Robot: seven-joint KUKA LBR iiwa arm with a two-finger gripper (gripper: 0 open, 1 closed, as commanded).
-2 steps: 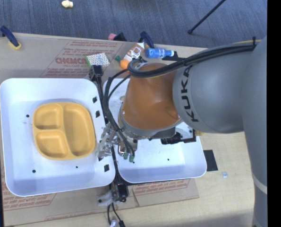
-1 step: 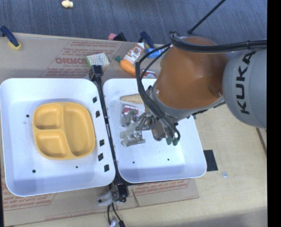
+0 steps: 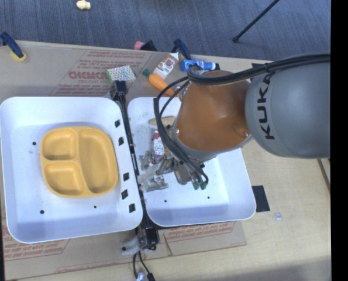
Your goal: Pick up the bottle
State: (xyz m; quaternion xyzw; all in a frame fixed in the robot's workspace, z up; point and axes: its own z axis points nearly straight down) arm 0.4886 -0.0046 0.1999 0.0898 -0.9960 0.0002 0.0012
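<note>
bottle (image 3: 164, 69) lies behind the bins, well apart from gripper (image 3: 153, 171).

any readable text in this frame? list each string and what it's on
"KUK": black letters on the grey arm, running vertically; the rest of the word curves out of sight.
"CHEMC...": red print on the cardboard under the bins, cut off by the left bin.
More red print lines on the cardboard: too small to read.
Label on the orange-and-white bottle behind the right bin: blurred, unreadable.
</note>
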